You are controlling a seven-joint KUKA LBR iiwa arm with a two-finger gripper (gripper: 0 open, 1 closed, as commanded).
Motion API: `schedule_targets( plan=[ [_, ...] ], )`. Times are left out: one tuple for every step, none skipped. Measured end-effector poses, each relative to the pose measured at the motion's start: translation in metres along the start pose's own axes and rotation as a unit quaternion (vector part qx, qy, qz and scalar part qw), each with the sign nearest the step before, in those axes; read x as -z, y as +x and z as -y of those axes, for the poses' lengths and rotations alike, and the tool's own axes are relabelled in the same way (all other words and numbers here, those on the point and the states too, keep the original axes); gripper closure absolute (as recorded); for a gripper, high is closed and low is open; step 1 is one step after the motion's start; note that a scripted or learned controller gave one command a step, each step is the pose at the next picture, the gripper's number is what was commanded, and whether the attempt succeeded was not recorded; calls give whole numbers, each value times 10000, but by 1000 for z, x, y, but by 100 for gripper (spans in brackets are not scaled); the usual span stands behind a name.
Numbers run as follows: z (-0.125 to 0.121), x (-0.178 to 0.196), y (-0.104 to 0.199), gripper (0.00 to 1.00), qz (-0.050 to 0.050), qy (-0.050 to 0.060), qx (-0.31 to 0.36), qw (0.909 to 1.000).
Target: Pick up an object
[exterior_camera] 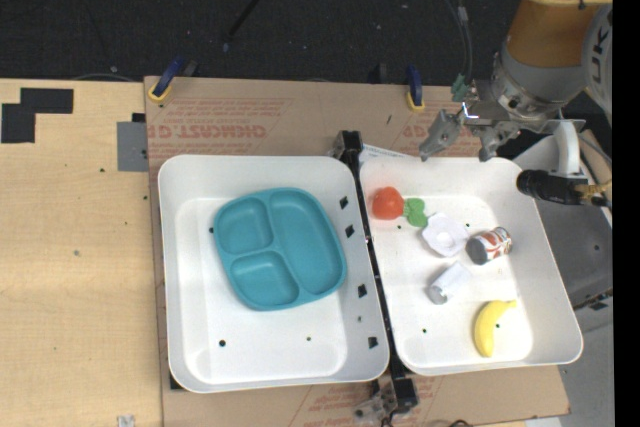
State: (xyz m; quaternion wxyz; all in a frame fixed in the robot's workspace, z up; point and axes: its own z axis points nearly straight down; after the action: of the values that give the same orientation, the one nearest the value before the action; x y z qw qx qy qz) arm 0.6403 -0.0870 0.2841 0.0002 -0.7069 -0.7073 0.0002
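Observation:
The right bin (556, 265) holds a red round fruit (388, 204) with a small green piece (414, 212) beside it. Further forward in that bin lie a white cup (444, 236), a small can on its side (488, 245), a pale grey-tipped tube (447, 283) and a yellow banana (490, 325). My gripper (460, 143) hangs above the back rim of the right bin, behind the red fruit and the cup. Its two fingers are spread apart, open, with nothing between them.
The left bin (190, 315) carries a teal divided plate (278, 248). A black divider strip (362, 245) runs between the two bins. Yellow-and-blue clamps (414, 93) hold the cardboard sheet at the back.

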Motion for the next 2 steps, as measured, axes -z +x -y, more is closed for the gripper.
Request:
schedule_targets(
  plan=[
    [0, 10, 0, 100, 0, 2, 0, 10000],
    [0, 20, -1, 100, -1, 0, -4, 10000]
  ],
)
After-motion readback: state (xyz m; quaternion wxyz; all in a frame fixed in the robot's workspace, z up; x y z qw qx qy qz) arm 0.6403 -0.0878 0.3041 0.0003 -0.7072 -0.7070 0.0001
